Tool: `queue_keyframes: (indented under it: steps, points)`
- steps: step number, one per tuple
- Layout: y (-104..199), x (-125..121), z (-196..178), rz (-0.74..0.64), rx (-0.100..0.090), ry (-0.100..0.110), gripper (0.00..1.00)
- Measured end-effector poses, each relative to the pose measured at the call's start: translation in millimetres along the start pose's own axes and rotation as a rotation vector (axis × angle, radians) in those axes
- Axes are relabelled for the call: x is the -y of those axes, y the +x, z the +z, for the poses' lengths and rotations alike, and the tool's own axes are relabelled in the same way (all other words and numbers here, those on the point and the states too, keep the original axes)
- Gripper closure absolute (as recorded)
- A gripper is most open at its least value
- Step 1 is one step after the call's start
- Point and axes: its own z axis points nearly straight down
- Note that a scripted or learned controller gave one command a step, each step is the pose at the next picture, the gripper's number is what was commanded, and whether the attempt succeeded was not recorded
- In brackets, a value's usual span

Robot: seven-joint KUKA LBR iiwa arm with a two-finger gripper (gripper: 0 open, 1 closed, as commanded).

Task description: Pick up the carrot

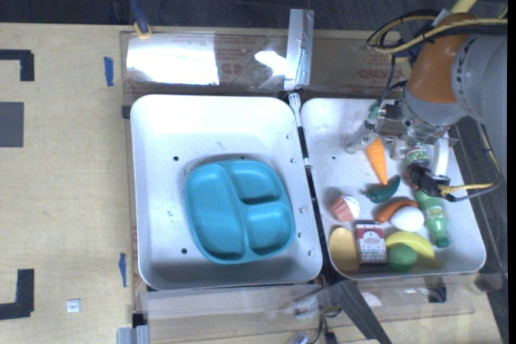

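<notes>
The orange carrot (377,160) lies in the right bin (322,125), in its upper middle part, with the thick end toward the back and the tip pointing to the front. My gripper (376,138) hangs directly over the carrot's thick end, reaching in from the right under the grey arm with its orange band. The gripper body hides the carrot's top, so I cannot make out whether the carrot is gripped or only lies beneath it.
Several toy foods crowd the right bin's front: a green pepper (384,191), an egg (408,219), a banana (413,242), a green bottle (435,223), a red box (370,243). The left bin (153,125) holds a blue divided tray (239,209).
</notes>
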Motion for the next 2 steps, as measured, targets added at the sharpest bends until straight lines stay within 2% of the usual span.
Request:
queue_keyframes:
  steps: [1,2]
  points:
    - [0.5,-1.4,-11.7,-0.001,0.0,-0.004,1.0]
    - [96.0,7.6,-99.4,0.553,-0.001,0.0,1.0]
